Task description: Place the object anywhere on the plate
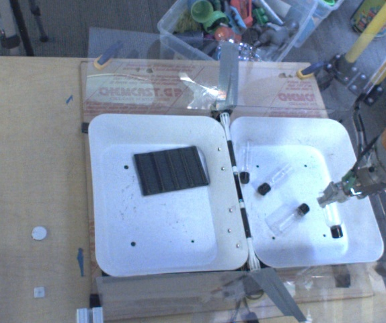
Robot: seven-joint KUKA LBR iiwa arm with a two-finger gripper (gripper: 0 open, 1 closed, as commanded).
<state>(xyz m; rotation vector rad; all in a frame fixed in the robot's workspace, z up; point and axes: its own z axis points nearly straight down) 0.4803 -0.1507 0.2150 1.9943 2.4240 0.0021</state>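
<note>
While the arm reaches in from the right, we see its gripper (329, 197) low over the right bin (361, 150), near that bin's right wall; whether it is apart or together we cannot tell.

Several small clear vials with black caps lie scattered on the floor of the right bin. One vial (288, 217) lies at a slant near the middle of the bin, its black cap toward the gripper. Another vial (274, 179) lies up and to the left of it, its cap at the lower left end. A third vial (243, 161) lies along the bin's left wall, cap downward in the view. A fourth vial (333, 222) lies just below the gripper (upright or flat, we cannot tell), its black cap at the lower end. None of them is visibly gripped.

In the left bin (105, 200) a dark ribbed plate (171, 170) lies flat in the upper middle, slightly turned, well apart from the vials.

Both bins sit side by side on the wooden worktop (25, 147). Beyond them stands a clear tub of coloured toys (240, 12).
</note>
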